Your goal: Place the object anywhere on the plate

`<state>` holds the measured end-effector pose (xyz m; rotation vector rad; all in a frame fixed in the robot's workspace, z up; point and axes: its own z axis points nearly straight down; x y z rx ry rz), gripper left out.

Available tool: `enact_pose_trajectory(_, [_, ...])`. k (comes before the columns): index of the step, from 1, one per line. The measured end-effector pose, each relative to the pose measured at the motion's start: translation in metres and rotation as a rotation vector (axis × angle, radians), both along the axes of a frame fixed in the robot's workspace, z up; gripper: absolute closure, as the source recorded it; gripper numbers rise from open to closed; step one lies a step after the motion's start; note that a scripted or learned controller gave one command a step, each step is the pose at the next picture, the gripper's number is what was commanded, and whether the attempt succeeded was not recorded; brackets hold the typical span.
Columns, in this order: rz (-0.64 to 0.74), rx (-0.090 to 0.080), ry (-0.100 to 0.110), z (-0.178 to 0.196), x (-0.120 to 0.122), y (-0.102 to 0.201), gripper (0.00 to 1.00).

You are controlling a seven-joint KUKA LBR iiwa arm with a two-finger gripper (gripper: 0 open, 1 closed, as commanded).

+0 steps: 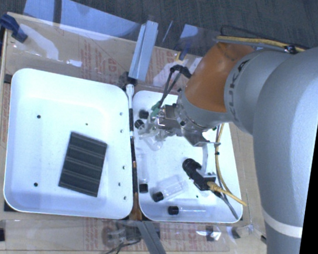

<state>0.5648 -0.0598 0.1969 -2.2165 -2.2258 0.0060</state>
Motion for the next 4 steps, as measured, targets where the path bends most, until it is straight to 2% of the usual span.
enact_pose_trajectory(1, [0.099, 0.004, 0.002, -0.006, 0.064, 0.114, 1.0])
enact_pose_trajectory(2, [-0.222, 0.002, 0.004, -0.098, 0.05, 0.179, 1.0])
enact_pose_trajectory(3, [-0.581, 0.008, -0.008, -0.102, -0.01, 0.192, 1.0])
enact_pose_trajectory(4, [-1.035, 0.001, 0.001, 0.027, -0.007, 0.145, 1.0])
